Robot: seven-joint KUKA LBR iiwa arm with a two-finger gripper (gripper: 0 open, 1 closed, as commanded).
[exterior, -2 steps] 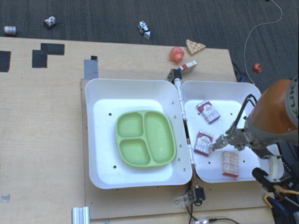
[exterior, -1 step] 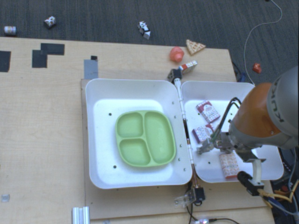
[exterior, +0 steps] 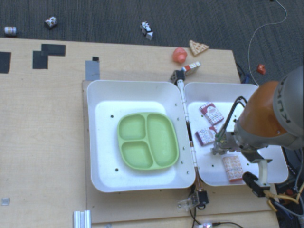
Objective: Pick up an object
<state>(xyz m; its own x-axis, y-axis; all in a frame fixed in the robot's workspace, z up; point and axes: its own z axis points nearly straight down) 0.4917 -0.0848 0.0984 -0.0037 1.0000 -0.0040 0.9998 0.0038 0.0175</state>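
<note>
Fingers (exterior: pixel 219 148): low in the right bin (exterior: pixel 280 172), hidden under the wrist; whether parted or closed, or gripping anything, cannot be told. Small packet (exterior: pixel 206 136): just up-left of the fingers, nearly touching, probably the intended pick. Packet with red print (exterior: pixel 211 112): farther up from the fingers, flat. Pale packet (exterior: pixel 232 167): just down-right of the fingers, flat. Green divided plate (exterior: pixel 148 141): well left of the fingers, in the left bin (exterior: pixel 92 127). Packets lie loose and apart, likely so each can be taken singly.
</note>
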